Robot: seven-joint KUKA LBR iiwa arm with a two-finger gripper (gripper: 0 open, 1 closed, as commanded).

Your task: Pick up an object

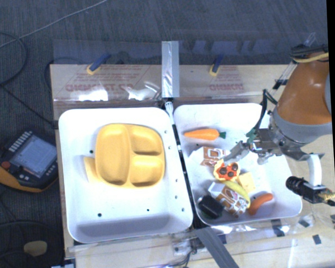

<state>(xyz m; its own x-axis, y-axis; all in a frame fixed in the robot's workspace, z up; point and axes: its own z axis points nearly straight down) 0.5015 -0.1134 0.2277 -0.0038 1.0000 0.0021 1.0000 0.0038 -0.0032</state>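
Nearest, along the right bin's (183, 158) front wall, crowding together: a black piece (209, 206), a printed packet (231, 198), a banana (237, 188), a red sausage (259, 202); risking a pinch on two at once or a slide off a curved skin. Hovering over the middle, gripper (242, 149), grip impossible to judge. Beyond, carrot (202, 134) lying apart, looking the easier target. Left bin (82, 219) holding a yellow tray (128, 154).

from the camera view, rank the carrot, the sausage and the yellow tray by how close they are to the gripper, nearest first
1. Carrot, up and left of the gripper, right bin.
2. Sausage, below it, right bin's near edge.
3. Yellow tray, left bin.
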